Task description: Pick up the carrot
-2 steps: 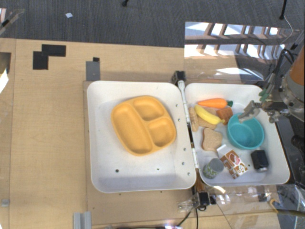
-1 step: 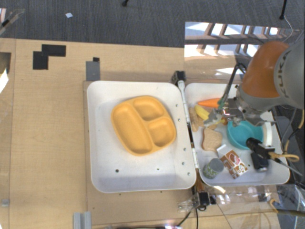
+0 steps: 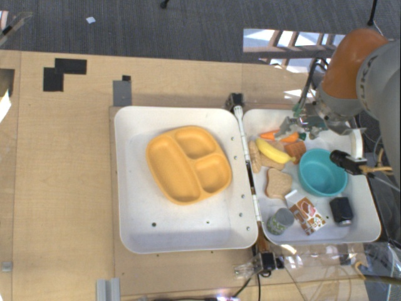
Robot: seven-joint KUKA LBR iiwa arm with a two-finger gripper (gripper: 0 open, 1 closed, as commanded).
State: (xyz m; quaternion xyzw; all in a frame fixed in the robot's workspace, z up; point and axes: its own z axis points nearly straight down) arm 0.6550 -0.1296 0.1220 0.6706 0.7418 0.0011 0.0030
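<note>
Orange carrot point(image 3: 276, 136) lies beside the hand point(image 3: 293, 129), whose state I cannot tell; no label reads.

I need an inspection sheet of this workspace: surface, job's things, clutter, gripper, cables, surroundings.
Surface: wooden bench bearing two white bins, left bin and right bin.
Job's things: carrot at the right bin's far end, partly under the gripper.
Clutter: yellow divided plate in the left bin; banana, teal bowl, bread slice, small carton in the right.
Gripper: gripper low over the carrot.
Cables: wires at the near edge.
Surroundings: dark carpet.
</note>
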